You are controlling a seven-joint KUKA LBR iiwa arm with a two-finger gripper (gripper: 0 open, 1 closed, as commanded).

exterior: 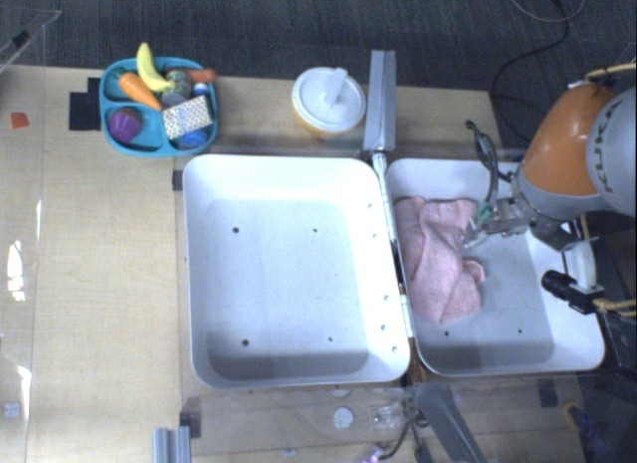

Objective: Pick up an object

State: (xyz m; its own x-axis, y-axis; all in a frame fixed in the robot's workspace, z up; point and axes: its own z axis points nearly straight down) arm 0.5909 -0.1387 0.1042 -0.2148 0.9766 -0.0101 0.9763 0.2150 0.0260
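Pink cloth (pixel 436 257): seen crumpled in the right bin (pixel 518 351), bunched against that bin's left wall, running from near the top edge to about mid-depth.

Far left of the bench (pixel 90 282): a blue divided tray (pixel 117 142) is noted, loaded with toy food, including a banana (pixel 149 68) and a carrot (pixel 137 90). To its right, behind the bins, a white lidded cup (pixel 328 100) is set beside a grey upright bar (pixel 379 103).

Left bin (pixel 289 272): a white floor with a few small dark dots is recorded.

Right bin: the gripper (pixel 482 226) is lowered at the cloth's right edge, its tip at or against the fabric's upper right fold. Contact cannot be confirmed. Whether the tool is spread or pressed together cannot be told; the tip is too small and blurred. No fabric is seen lifted off the bin floor.

Far right: the grey arm with its orange band (pixel 562 157) is seen reaching in over the bin's right rim.
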